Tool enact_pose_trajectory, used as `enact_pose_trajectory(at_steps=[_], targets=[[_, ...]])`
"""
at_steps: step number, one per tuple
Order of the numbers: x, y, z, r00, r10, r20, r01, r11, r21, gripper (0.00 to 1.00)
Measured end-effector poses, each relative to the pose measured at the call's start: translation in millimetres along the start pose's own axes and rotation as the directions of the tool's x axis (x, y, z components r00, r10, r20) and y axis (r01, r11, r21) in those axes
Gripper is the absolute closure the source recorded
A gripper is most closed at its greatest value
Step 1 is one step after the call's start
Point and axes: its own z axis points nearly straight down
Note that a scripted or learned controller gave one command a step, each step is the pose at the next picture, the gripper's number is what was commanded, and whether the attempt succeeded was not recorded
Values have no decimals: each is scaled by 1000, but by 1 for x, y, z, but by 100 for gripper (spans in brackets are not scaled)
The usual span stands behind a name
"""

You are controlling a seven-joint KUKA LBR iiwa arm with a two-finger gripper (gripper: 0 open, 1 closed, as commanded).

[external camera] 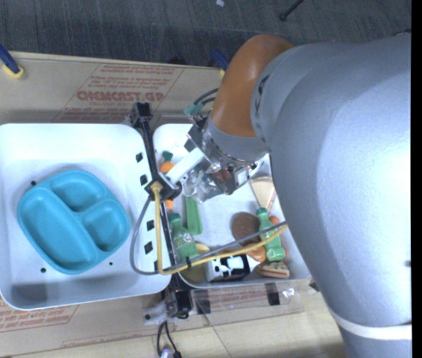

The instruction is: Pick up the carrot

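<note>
While the big grey arm leans in from the right over the bench, its orange band sits above the right-hand bin.

Item: gripper, low inside the right bin near its left wall. Whether the claw is spread or pressed together cannot be told from where I stand; the wrist hardware crowds it.

Item: carrot, a small orange piece with a green tip, lying in the right bin's upper left part, just beside the gripper on its left. Nothing shows it pinched.

Item: green bottle-like pieces, lying below the gripper.

Item: brown round object, right of centre in the same bin.

Item: black-and-white object, at the bin's near edge.

Item: left-hand bin, holding a blue divided tray with three compartments.

Item: cardboard sheet under both bins, printed in red.

Item: yellowish cable, looping across the divider between the bins.
</note>
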Motion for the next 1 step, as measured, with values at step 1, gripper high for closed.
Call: enact_pose_trajectory(at_steps=[1], targets=[[2, -58, 7, 974, 226, -4, -226, 974, -4, 100]])
